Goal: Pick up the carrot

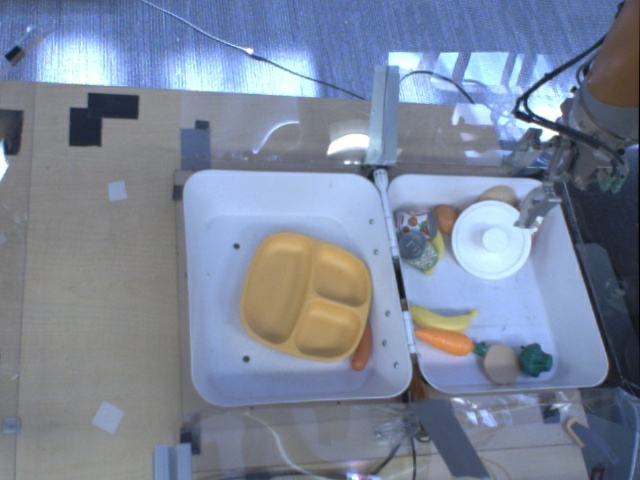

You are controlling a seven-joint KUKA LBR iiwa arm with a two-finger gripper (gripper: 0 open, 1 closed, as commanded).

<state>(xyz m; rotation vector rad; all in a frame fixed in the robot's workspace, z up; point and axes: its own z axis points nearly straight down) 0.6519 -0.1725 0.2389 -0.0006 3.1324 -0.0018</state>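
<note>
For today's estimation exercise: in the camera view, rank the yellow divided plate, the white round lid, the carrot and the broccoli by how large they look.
1. Yellow divided plate, clearly largest.
2. White round lid.
3. Carrot, long but thin.
4. Broccoli, smallest.

All lie at much the same depth in the bins, so nearness hardly affects this order.

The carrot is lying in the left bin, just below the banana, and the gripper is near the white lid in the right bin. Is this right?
Not quite. The carrot lies in the right bin, not the left one; the camera view shows this. The rest stands: it is just below the banana, and the gripper is near the white lid in the right bin.
</note>
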